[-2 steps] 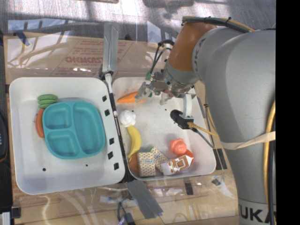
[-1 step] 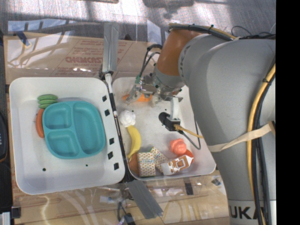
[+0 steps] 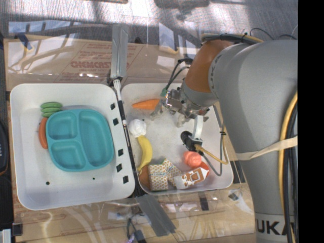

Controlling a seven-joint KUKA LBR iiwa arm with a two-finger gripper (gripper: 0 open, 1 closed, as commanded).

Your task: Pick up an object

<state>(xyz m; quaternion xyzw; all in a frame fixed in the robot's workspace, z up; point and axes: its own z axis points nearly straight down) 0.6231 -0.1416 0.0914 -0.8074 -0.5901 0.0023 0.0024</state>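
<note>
Carrot (image 3: 146, 104) looks the likeliest target: it lies at the far end of the right bin (image 3: 223, 178), just left of the gripper (image 3: 172, 110), apart from the other items. From the single overhead camera, the gripper hovers low over the bin's bare middle, and whether it is open or closed I cannot tell; nothing shows between its tips. A white ball (image 3: 136, 127) and a banana (image 3: 145, 153) sit against the left wall, while an orange fruit (image 3: 192, 158), a wrapped packet (image 3: 159, 175) and a small carton (image 3: 192, 177) crowd the near end. The left bin (image 3: 20, 186) holds a teal tray (image 3: 78, 138). The risk, perhaps, is a close on bare floor beside the carrot, or a nudge that rolls it toward the wall.
</note>
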